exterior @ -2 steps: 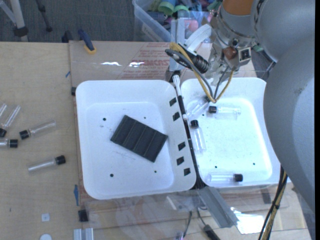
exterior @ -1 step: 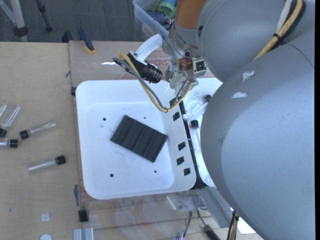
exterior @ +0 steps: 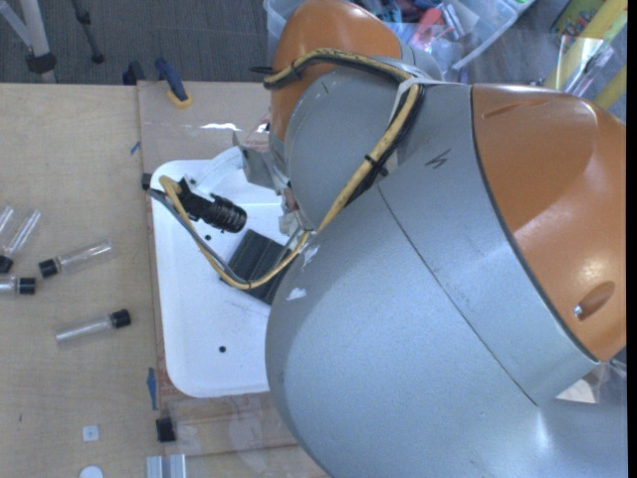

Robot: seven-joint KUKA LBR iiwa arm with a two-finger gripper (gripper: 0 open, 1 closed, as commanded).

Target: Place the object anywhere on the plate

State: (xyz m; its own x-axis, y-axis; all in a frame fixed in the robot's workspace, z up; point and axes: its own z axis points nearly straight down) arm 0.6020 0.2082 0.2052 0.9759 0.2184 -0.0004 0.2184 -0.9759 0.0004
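Observation:
My grey arm (exterior: 448, 267), with its orange band (exterior: 328, 28), covers most of the view and hides much of both bins. The left white bin (exterior: 194, 337) shows at centre left, with bare floor at its near end. Over that bin hangs a black block of my gripper (exterior: 255, 256), beside a black connector (exterior: 217, 211) and a yellow-and-black cable (exterior: 199, 247) that loops from the wrist. The arm's bulk hides whatever lies beneath the gripper.
Several clear vials with black caps (exterior: 80, 257) lie on the wooden bench left of the bin. A blue clamp (exterior: 175, 86) sits at the bench's far edge. A clear tub of colourful items (exterior: 438, 3) stands beyond the bench, at the top.

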